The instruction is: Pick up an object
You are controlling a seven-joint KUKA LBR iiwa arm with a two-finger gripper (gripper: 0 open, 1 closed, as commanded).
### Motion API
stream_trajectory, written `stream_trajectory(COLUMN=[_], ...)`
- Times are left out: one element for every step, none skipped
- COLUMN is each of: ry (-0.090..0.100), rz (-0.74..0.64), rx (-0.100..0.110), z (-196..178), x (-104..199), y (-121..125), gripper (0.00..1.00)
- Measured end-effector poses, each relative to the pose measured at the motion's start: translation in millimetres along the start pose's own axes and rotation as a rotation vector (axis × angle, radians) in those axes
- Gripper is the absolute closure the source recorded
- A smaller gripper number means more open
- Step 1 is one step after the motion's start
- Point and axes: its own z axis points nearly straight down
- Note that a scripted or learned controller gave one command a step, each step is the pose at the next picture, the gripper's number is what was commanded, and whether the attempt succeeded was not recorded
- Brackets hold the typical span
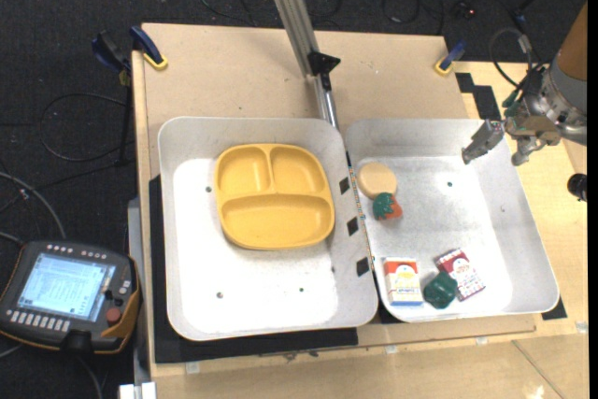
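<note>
Two shallow white bins sit side by side on the table (pixel 234 70), and going from the left edge of the frame the first thing to catch the eye is a teach pendant (pixel 65 294) with a lit screen, lying on the dark floor at the lower left. Next comes the left bin (pixel 187 294), which carries a yellow divided plate (pixel 274 196) in its upper middle part, three compartments facing up. A slanted metal pole (pixel 290 0) runs down from the top of the frame to the seam where both bins meet.

The right bin (pixel 495 248) holds the small things. Near its upper left lies a tan round piece (pixel 376 178), and touching it just below is a small green and orange toy (pixel 386 207). Along the lower edge, from left to right, lie a small white, red and blue box (pixel 403 282), a dark green lump (pixel 440 291) just beside it, and a red and white packet (pixel 461 272) touching the lump on its right.

At the upper right of the frame the hand (pixel 500 143) hangs over the right bin's upper right corner, well apart from all the objects. Its two fingers are spread apart and there is nothing between them. The grey arm (pixel 570 79) reaches in from the right edge.
</note>
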Motion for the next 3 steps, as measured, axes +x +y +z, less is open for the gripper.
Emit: stream_trajectory(ry=[-0.001,0.0,0.001], rz=[-0.001,0.002,0.003], rx=[0.0,0.004,0.007], z=[0.0,43.3,107.0], x=[0.0,0.3,-3.1], y=[0.0,1.8,1.3], gripper=[0.0,0.0,0.0])
